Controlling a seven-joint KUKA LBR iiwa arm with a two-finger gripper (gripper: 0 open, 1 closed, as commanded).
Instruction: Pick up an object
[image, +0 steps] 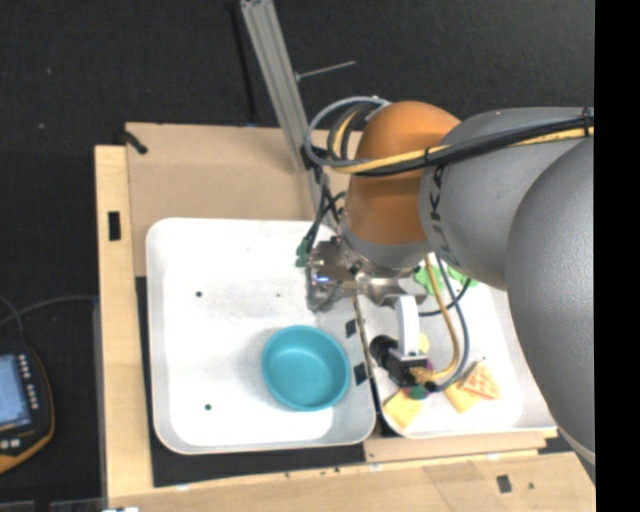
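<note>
Currently gripper (328, 283) hangs at the right edge of left bin (200, 300), near teal bowl (305, 368); grip state cannot be told. Best bet: descend straight, straddling the bowl's rim wall.

Two shallow white bins are borne side by side on the tan bench (200, 170). The left bin (200, 260) is spread out from the gripper (323, 288) towards the view's left. The right bin (500, 415), apparently much hidden by the arm, is set on the gripper's other side.
</note>
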